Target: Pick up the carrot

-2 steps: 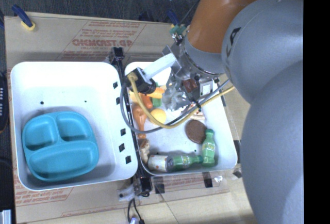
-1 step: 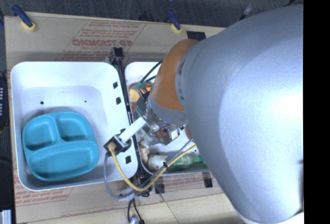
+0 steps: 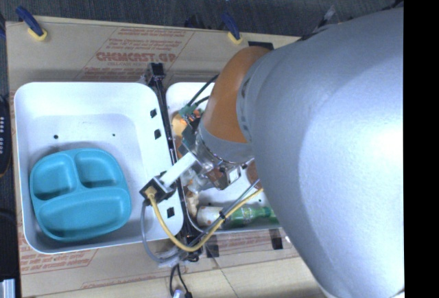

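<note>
A blue divided tray [image 3: 79, 193] lies in the left bin [image 3: 41, 101], toward its near corner, with the rest of that bin's floor bare. Along the divider between the bins runs a black cable [image 3: 163, 118], and a yellow cable [image 3: 164, 224] loops down over the front rim. The grey arm [image 3: 329, 152], with its orange band [image 3: 230, 101], reaches low into the right bin [image 3: 188, 92] and covers most of it. The gripper [image 3: 206, 176] sits among the bin's contents, and its opening cannot be told from this angle. An orange-yellow shape [image 3: 180, 123] near the bin's left wall, just behind the wrist, may be the carrot, though too little of it shows to be sure. A green bottle [image 3: 257, 215] lies along the near wall. The risk appears to be a blind grasp in a crowded bin: the tool could close on a neighbouring item or nothing, or push the carrot against the wall.
</note>
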